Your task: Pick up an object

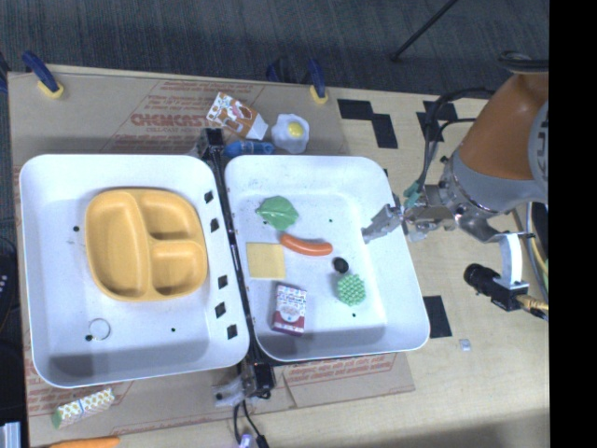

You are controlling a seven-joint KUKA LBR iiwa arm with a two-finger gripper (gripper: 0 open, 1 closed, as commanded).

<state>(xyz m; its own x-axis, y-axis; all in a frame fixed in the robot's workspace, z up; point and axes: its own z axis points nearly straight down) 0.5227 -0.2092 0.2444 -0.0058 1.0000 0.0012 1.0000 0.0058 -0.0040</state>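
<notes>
Seemingly, sausage (306, 245) just left of hand (381, 222).

The gripper (381, 222) hung over the right bin's (396, 329) right rim. Just left of it lay the sausage (306, 245), with the leaf (278, 211) beyond. The round ball (351, 290) sat nearer the front, the small carton (290, 307) left of that. The divided tray (145, 243) lay far left, in the left bin (47, 343).

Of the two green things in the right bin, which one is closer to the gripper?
The flat green leaf near the bin's far side, just above the orange sausage, is marginally closer to the gripper. The round bumpy green ball lies farther toward the front.
</notes>
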